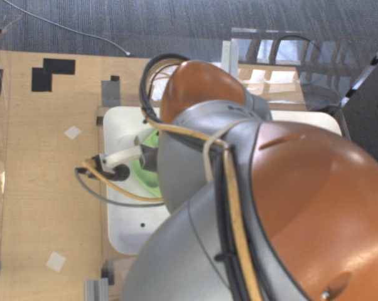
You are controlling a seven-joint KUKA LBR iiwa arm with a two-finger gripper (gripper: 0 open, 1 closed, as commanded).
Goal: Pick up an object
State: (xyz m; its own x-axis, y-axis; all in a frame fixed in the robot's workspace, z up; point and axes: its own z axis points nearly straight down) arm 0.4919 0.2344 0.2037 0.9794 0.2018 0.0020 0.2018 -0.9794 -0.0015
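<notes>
The grey and orange arm covers most of the camera view and reaches over the left white bin. A light green object lies in that bin, partly hidden under the wrist. The gripper's body sits right over the green object, and the arm hides its tips. A white cylinder fitting and yellow and grey cables stick out to the left of the wrist.
The right white bin peeks out behind the arm at upper right. The wooden bench carries black markers and small white tags. A metal frame stands at the back.
</notes>
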